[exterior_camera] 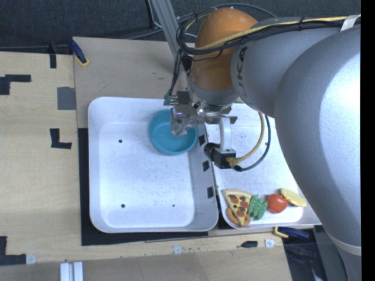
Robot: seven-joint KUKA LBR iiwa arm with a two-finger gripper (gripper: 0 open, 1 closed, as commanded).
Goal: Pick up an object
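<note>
Fingers [183, 126] down in blue bowl [167, 140]

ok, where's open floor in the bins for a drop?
Left bin: bare floor left of and below the blue bowl, where the gripper sits at the top right corner. Right bin: crowded near edge with pizza slice, green vegetable, tomato, yellow piece.

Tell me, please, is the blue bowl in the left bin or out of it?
In: the bowl lies inside the left bin, near its far right corner, under the gripper.
</note>
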